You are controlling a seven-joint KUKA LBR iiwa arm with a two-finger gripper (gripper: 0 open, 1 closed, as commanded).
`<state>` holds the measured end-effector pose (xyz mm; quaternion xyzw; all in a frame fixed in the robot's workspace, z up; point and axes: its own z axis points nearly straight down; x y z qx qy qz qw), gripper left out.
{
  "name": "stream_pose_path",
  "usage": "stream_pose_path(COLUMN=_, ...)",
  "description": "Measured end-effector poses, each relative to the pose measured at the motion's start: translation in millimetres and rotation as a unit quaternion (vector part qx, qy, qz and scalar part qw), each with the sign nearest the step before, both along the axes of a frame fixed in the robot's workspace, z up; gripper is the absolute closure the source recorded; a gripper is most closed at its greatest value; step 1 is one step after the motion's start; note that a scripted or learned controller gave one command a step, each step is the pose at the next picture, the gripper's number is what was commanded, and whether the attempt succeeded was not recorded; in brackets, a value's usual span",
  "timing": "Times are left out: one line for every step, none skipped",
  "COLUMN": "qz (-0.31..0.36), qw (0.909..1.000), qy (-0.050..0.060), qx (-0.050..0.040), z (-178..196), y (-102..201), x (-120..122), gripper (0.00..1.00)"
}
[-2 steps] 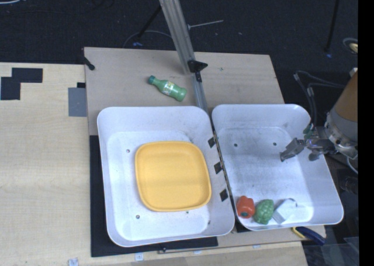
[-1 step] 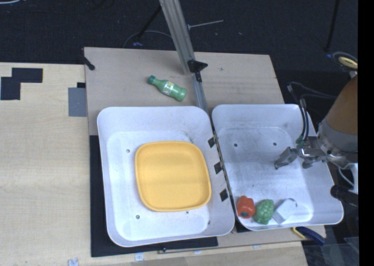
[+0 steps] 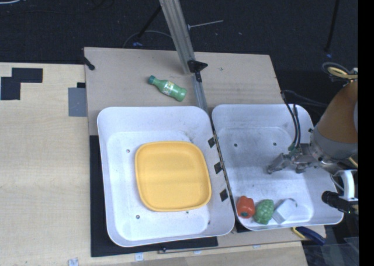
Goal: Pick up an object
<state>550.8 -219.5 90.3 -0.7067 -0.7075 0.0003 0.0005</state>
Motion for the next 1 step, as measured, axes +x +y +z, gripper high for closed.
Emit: stream_pose_path(qz=-0.001, qw=1.0, qy=-0.001, qx=-0.0003, z=12.1, y=-1.1, x=0.4, gripper=1.0)
